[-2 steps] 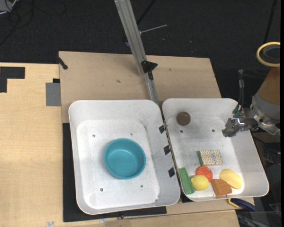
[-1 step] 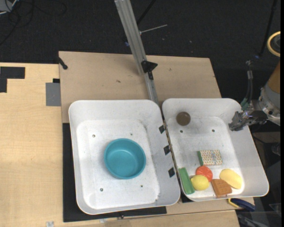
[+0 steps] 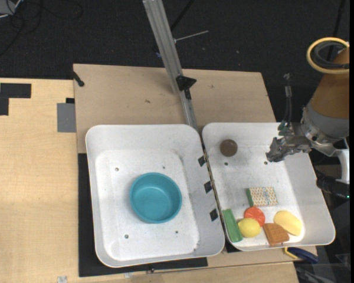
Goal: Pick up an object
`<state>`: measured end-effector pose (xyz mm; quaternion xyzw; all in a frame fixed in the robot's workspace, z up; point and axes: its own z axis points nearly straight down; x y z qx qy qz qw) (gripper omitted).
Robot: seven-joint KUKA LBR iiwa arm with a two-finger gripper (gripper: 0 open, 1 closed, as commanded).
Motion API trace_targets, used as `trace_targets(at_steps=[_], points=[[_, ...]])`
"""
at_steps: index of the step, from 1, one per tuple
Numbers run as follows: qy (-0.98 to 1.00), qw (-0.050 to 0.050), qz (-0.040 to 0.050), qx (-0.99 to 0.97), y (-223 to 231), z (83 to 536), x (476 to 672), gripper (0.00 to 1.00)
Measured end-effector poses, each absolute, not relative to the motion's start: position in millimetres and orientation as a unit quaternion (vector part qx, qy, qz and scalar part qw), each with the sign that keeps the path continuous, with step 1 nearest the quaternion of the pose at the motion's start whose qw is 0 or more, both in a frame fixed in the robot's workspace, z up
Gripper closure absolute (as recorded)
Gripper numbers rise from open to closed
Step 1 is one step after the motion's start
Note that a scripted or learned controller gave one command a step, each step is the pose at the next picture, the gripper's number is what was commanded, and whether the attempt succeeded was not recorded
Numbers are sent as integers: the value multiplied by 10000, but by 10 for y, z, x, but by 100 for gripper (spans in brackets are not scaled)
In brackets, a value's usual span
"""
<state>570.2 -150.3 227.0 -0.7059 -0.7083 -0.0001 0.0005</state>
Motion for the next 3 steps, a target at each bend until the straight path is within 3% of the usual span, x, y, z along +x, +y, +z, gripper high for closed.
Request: trace_targets(at_steps=[3], points=[[-7085,1,-3,-7058,102,2398,6008,100]])
